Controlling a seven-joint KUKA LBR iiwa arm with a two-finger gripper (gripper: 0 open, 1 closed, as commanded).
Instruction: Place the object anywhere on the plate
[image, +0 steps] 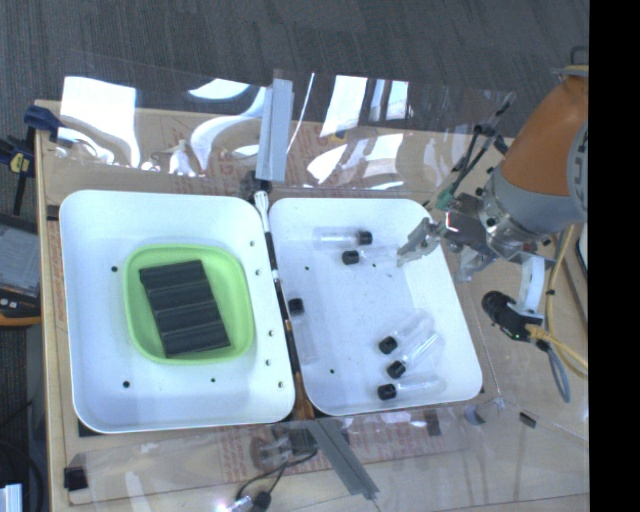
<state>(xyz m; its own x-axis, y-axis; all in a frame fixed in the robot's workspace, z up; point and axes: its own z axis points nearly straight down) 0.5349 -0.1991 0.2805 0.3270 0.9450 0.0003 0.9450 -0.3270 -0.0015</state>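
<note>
The gripper (415, 243) hangs over the upper right corner of the right bin (455, 300); whether it is spread or pinched together I cannot tell from here, and I see nothing carried in it. Taking that bin as the landmark, the objects are clear little vials with black caps: one vial (340, 238) lies near its top edge just left of the gripper, a loose black cap (350, 257) sits just below that, and a cluster of vials (405, 358) rests toward its lower right corner. They lie flat and scattered, as if tipped in loosely. Left of this bin is the left bin (90, 380), holding the green plate (240, 290), on which a dark ribbed block (182, 307) already lies. My guess is the arm is lining up for a pick.
</note>
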